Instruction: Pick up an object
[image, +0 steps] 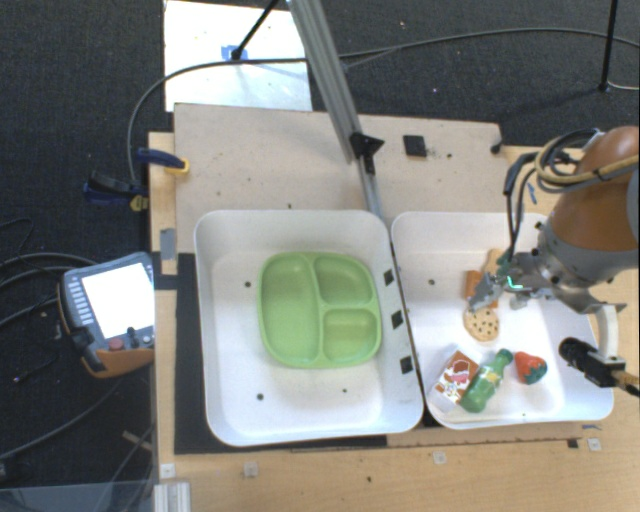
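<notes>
Risk, crowding: the cookie (482, 324) is lying just beside the orange piece (473, 283), so the gripper (492, 290) is risking nudging one while reaching for the other.
Risk, cluster: the green bottle (486, 381), the red-and-white packet (456, 377) and the red toy (530, 368) are sitting close together near the front wall of the right bin (430, 240); a grasp there is likely catching two things or slipping off.
Arm pose: the arm (590, 225) is reaching in from the right, wrist bent down over the right bin.
Gripper position: hanging between the orange piece and the cookie.
Gripper state: cannot be told from this view.
Left bin (225, 400): holding a green divided tray (320, 308), well apart from the gripper.
</notes>
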